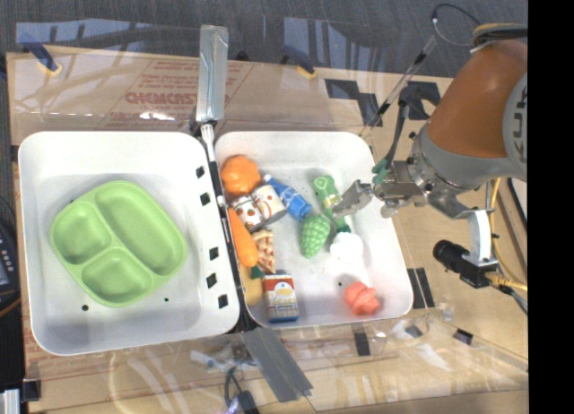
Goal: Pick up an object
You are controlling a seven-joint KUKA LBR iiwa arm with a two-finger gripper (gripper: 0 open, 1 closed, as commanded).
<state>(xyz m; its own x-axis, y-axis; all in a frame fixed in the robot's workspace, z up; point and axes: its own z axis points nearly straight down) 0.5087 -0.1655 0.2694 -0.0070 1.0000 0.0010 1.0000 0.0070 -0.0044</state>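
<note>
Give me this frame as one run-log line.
arm: over right bin | gripper: above green grapes | holding: nothing seen | green tray: left bin

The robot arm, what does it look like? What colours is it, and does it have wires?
The arm is big and rounded, with a wide orange band above a grey wrist. Its gripper is small, made of grey metal, with two thin fingers and a bit of green on its body. Thin dark cables loop over the top of the arm, and a yellow cable runs beside a black part below it.

Tray (117, 240) in left bin (36, 251)
</note>
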